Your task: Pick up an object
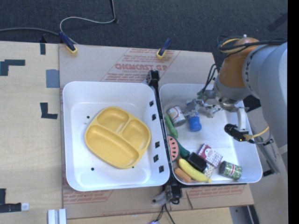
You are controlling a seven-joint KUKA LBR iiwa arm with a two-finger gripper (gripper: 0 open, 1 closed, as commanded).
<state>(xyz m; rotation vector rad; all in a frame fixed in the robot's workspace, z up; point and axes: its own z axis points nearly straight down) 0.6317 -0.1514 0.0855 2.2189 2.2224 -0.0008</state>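
Several small things crowd the right-hand shallow white bin (256,164), and that crowding is my main worry. My hand (202,107) sits low in the upper part of that bin, just beside a small blue plastic cup-shaped piece (194,123) and near a short silver tin can lying on its side (175,115). From this slanted camera I cannot tell whether the hand is spread or pressed together, and I see nothing between its tips, so I treat nothing as held.

If I close here, I judge the likeliest miss is a pinch on air between the blue piece and the can. The can, lying on its side, looks ready to roll away at a nudge. The blue piece is small and could tip or skid toward the bin wall.

Lower down, a yellow plastic banana (193,170), a red-and-white printed carton (210,155) and a green-labelled tin can (230,170) lie close together near the front wall. A grab there risks catching two at once or jamming against the rim.

The grey arm (261,73) hangs over the bin's right side, and a black cable with a yellow tie (243,133) dangles close to the contents, which could snag. The left-hand white bin (74,125) carries a yellow divided plastic plate (117,136), well apart from my reach.
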